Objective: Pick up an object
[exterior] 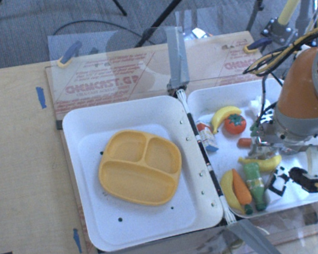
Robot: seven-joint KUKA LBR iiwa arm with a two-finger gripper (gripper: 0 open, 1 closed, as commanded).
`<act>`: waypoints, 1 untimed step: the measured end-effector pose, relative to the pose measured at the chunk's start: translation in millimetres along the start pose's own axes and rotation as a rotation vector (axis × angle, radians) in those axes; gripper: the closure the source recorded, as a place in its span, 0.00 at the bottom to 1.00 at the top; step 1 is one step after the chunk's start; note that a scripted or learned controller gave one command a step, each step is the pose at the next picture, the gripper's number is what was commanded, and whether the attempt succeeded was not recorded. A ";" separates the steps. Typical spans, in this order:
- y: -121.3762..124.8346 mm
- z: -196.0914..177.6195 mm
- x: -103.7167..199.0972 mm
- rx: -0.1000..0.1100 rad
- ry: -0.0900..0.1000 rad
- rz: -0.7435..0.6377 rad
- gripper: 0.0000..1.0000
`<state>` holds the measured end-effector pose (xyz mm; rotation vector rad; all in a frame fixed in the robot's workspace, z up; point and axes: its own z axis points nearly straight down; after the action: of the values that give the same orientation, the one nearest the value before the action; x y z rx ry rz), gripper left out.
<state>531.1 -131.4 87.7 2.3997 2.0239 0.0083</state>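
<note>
Bench: a tan wooden top (25, 195) with black corner marks and strips of blue tape; a clear sheet printed in red lies flat behind the bins.
Floor: grey carpet beyond the bench, crossed by black tripod legs.
Left bin (80, 131): shallow, white, holding a yellow divided plate (140, 167) set at a slant near its centre. The plate touches no wall (white floor shows on all four sides of it).
Right bin (218, 98): shallow, white, and crowded toward its near-left corner.
Divider: the two bins meet along a raised rim, with a small carton (208, 139) just beside it on the right-bin side.
Far group: a banana (224, 115) curves beside a red tomato (234, 124), the two touching or nearly so.
Near group: a carrot (240, 188) and a green bottle (255, 185) lie side by side against a yellow piece at the near-left wall.
Arm (303, 98): grey with an orange band, reaching in from the right over the right bin.
Gripper (260, 147): low over the middle of the right bin, just above a second banana (267, 163). Finger spacing cannot be told (the wrist hides it).
Open room: bare floor in the right bin lies mainly along the far wall.
Cables: yellow and black leads hang at the arm's right.
</note>
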 end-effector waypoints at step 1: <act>-0.4 1.0 -1.2 0.001 -0.002 0.001 0.00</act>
<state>530.5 -132.5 86.7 2.4007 2.0220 0.0049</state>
